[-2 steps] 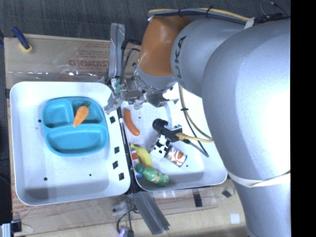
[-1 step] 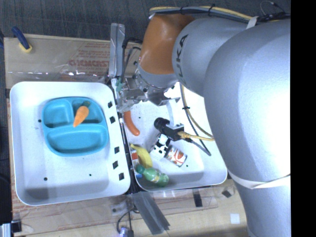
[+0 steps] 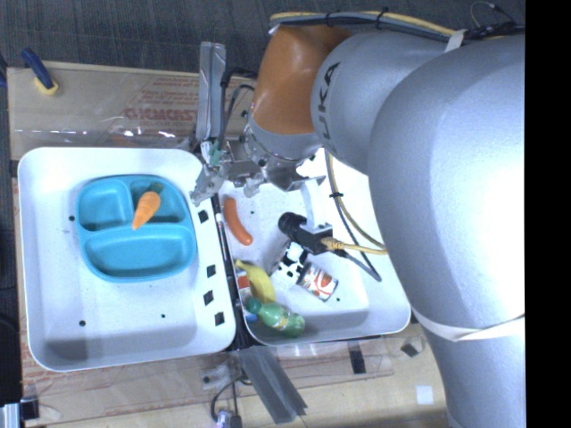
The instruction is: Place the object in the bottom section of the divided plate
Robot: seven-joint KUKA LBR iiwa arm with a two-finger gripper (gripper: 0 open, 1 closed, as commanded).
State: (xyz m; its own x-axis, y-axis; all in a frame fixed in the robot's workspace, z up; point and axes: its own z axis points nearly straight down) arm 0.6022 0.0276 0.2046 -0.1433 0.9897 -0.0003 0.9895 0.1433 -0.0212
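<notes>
pick step, it seems: end effector [image 3: 223, 169] is hung above the sausage [image 3: 237, 222], grip state can't be told. blue divided plate [image 3: 136, 227] bottom section awaits.

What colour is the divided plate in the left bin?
Bright blue; the divided plate shows clearly in the camera view, with an orange carrot lying on it.

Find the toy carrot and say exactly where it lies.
The carrot lies on the blue plate in the left bin, across the ridge between the two upper sections, tilted, above the big bottom section.
</notes>
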